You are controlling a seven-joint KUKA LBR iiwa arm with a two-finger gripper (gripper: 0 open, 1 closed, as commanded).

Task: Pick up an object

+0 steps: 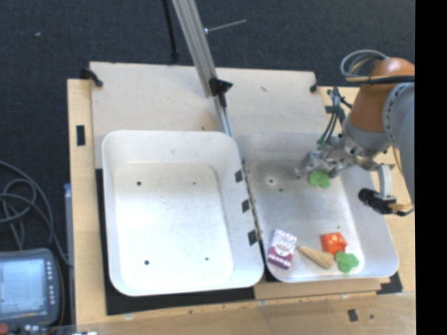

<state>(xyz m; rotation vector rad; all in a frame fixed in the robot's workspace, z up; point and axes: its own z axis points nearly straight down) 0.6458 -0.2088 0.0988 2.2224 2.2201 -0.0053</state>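
Observation:
The arm reaches in from the right, and my gripper [318, 167] is low over the far part of the right bin [363, 215]. A small green object [320, 180] lies right under the fingertips, touching or nearly touching them. I cannot see whether it is between the fingers. At the near end of the right bin lie a purple and white carton [281, 248], a tan cone-shaped piece [316, 257], an orange-red block [333, 242] and a second green piece [347, 262].
The left bin [174, 208] sits beside the right one, with a raised divider edge between them. A slanted metal pole [198, 40] rises from the bench behind the bins. A cable and a black connector [380, 201] hang by the right bin's right wall.

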